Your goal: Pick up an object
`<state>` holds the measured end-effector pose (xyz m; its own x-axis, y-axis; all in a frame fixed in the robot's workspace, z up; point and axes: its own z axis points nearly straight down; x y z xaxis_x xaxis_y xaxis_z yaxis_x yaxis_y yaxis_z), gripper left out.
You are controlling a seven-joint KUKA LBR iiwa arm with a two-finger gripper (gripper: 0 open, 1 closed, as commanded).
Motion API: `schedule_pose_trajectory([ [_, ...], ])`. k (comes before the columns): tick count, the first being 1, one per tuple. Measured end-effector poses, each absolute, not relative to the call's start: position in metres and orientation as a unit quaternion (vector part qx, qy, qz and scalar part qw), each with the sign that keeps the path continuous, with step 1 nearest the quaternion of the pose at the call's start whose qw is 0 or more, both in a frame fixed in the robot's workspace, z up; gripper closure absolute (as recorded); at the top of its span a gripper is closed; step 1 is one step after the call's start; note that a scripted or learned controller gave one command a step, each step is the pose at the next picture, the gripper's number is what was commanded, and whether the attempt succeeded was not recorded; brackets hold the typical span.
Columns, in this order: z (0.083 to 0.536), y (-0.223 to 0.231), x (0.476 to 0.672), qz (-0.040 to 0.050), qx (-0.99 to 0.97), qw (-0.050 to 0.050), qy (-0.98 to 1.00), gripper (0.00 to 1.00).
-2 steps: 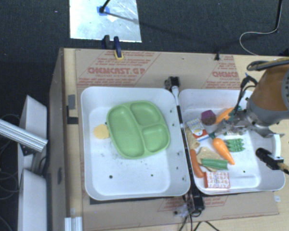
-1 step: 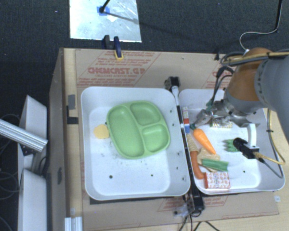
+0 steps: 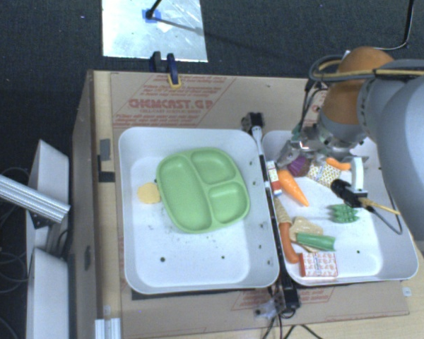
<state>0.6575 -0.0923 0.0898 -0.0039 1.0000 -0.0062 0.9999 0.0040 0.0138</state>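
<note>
The gripper (image 3: 302,154) is low over the right bin's (image 3: 392,256) far-left corner, above a purple toy (image 3: 297,166); its state cannot be determined. The toy appears light, rigid and smooth: grasp across its narrow width.

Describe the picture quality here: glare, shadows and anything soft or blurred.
Camera view: even overhead light with faint shadows; the shiny silver sheet beyond the bench glares in pale patches; the divided green plastic plate in the left white bin looks sharp, while the small toys around the orange plastic carrot in the right bin are soft and hard to name; the grey arm looms large and slightly blurred.
</note>
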Motion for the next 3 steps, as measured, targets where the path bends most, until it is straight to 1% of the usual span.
schedule_pose_trajectory([
  [1,0.102,-0.092,0.659,0.0046,0.704,0.009,0.710,1.00],
  [2,0.185,-0.052,0.570,0.0013,0.706,0.001,0.708,1.00],
  [3,0.241,-0.008,0.523,0.0013,0.706,0.001,0.709,1.00],
])
